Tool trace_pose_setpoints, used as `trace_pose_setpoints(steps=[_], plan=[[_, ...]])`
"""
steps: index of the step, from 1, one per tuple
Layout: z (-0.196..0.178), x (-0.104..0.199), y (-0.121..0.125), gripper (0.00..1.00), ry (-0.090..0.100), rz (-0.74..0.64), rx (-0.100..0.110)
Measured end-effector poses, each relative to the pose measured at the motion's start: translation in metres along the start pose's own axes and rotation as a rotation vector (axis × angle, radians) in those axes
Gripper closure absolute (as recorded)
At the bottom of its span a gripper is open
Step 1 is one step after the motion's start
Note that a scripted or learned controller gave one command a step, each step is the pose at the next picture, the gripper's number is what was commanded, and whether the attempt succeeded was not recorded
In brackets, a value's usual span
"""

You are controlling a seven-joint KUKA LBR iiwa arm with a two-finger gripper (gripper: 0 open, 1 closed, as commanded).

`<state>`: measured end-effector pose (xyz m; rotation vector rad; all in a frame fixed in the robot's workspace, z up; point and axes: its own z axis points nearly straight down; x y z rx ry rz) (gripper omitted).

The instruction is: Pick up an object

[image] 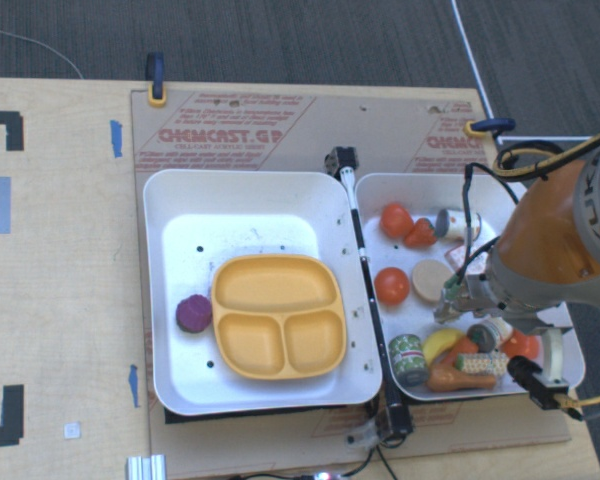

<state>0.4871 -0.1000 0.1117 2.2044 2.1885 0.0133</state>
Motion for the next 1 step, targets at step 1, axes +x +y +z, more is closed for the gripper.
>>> trace_pose_setpoints(steps=[1], plan=[[0.0001, 0.0, -0.0001, 0.0, 0.0, 0.0, 0.0]])
